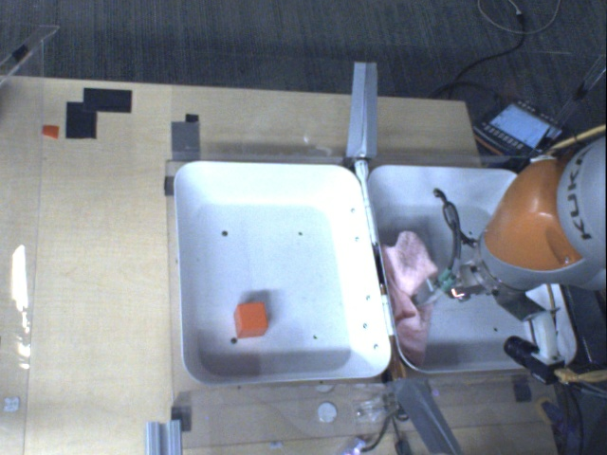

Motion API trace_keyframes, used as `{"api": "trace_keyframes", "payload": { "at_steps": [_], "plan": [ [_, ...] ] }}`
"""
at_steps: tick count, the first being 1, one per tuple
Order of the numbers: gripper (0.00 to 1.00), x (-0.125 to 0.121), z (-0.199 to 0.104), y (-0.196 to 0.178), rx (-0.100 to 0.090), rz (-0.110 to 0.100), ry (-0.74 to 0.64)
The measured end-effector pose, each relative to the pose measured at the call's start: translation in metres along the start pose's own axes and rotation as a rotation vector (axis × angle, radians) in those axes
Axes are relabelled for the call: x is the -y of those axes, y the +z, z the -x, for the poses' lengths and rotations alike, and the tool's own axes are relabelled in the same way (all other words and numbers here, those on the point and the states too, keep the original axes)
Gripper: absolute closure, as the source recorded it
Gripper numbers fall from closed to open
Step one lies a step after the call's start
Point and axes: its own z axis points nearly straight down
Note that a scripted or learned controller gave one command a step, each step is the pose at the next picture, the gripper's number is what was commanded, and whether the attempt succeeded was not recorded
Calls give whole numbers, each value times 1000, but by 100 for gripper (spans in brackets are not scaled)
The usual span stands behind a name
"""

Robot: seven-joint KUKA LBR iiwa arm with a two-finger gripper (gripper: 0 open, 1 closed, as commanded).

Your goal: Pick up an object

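A crumpled pink cloth [408, 278] lies against the left wall of the right bin [474, 349]. An orange block [251, 319] sits on the floor of the left bin [266, 183], near its front. My gripper [438, 286] is low in the right bin, at the cloth's right edge, with the orange-banded wrist just to its right. The fingertips are too small and dark to make out against the cloth.
A metal divider rail [361, 112] runs between the two bins. Black blocks [95, 110] and a small orange piece [50, 132] lie on the wooden bench at far left. Cables and a small screen [517, 126] sit behind the right bin.
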Motion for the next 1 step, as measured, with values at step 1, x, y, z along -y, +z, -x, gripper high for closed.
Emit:
{"api": "trace_keyframes", "payload": {
  "at_steps": [1],
  "plan": [
    [0, -84, 14, 2, -2, -5, 178]
  ]
}}
